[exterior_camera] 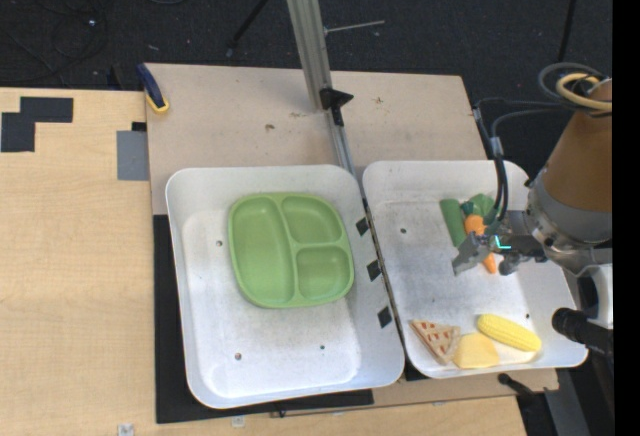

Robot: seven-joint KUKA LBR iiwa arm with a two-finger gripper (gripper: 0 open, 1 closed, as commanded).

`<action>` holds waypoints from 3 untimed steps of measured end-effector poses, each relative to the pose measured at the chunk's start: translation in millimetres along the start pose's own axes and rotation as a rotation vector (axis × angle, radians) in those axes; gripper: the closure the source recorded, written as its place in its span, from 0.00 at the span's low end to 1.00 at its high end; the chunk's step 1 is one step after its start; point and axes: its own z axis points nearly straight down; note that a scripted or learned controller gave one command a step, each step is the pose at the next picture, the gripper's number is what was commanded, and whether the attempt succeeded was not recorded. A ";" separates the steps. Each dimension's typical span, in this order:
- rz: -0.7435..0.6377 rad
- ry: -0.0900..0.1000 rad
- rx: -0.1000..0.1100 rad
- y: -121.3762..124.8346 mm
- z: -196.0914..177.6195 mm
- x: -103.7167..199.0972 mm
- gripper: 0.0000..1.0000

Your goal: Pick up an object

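In the right bin (420,254) my gripper (482,254) hangs low over the bin's right part, just below a green and orange toy vegetable (460,218) that lies against it. An orange piece (491,264) shows right at the gripper's tip; whether it is held is unclear. A yellow corn cob (510,332), a pale yellow lump (477,353) and a red-checked wedge (435,337) lie at the bin's front edge, apart from the gripper.
The left bin (200,324) holds a green divided plate (292,249). A metal post (308,39) stands behind the bins. The arm's grey and orange body (585,174) fills the right side above the right bin.
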 end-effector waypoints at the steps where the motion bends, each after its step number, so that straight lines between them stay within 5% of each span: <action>1: 0.000 0.000 -0.001 0.2 -0.4 -0.1 0.00; 3: 0.002 0.002 0.007 -3.7 110.2 4.2 0.00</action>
